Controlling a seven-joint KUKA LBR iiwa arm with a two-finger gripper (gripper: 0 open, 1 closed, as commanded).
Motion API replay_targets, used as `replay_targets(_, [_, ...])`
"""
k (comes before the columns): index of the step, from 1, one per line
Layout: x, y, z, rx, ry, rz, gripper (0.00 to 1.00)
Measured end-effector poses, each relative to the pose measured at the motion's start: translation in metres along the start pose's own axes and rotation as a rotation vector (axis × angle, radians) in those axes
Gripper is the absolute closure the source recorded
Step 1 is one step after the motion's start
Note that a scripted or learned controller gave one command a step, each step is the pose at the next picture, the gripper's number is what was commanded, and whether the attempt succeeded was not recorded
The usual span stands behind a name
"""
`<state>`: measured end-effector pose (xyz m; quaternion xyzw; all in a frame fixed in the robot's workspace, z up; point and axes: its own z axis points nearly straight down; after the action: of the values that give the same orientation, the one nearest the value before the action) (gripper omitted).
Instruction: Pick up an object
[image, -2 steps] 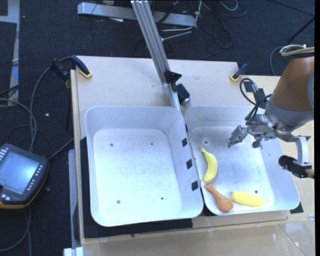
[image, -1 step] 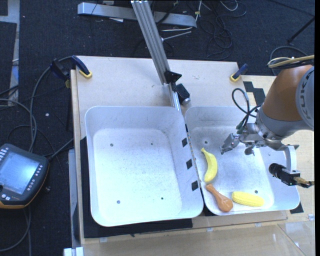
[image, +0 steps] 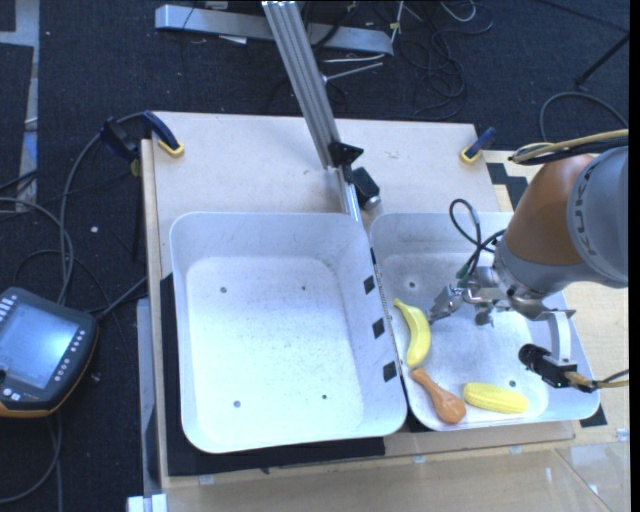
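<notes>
The claw (image: 452, 300), its state impossible to tell, hangs in the right bin (image: 412, 243) just beside a banana (image: 416, 333); an orange spoon (image: 440, 396) and yellow block (image: 494, 398) lie nearer the front wall

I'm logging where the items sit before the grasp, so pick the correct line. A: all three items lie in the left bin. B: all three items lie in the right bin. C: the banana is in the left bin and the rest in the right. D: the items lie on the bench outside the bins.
B: the banana, the orange-brown piece and the yellow piece all lie inside the right bin.
</notes>
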<state>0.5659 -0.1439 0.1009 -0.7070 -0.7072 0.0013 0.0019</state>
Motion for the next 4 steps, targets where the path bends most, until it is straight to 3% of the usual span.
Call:
replay_targets(1, [0.0, 0.001, -0.013, -0.005, -0.001, 0.0, 1.0])
replay_targets(4, [0.01, 0.0, -0.151, -0.007, -0.001, 0.0, 1.0])
